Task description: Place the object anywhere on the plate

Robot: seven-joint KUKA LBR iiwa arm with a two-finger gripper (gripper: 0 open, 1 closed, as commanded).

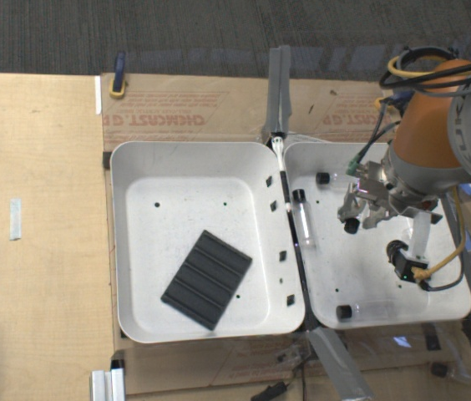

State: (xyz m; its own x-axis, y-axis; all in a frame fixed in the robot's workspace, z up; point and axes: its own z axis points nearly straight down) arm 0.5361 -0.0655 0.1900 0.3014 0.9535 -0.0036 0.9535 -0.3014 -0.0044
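Observation:
A black ribbed rectangular plate (208, 279) lies flat and turned at an angle in the left bin (135, 174), towards its front. My gripper (355, 214) hangs over the middle of the right bin (444, 307), below the orange band of the arm (427, 124). It is well to the right of the plate, across the wall between the bins. A small dark tip shows at the gripper's lower end, and I cannot tell whether it is an object or part of the gripper. The arm hides part of the right bin's floor.
Small black pieces sit in the right bin at the back (323, 177), by the divider (298, 195) and at the front (344, 312). A black and yellow cable (407, 264) loops below the wrist. Cardboard (185, 111) lies behind the bins.

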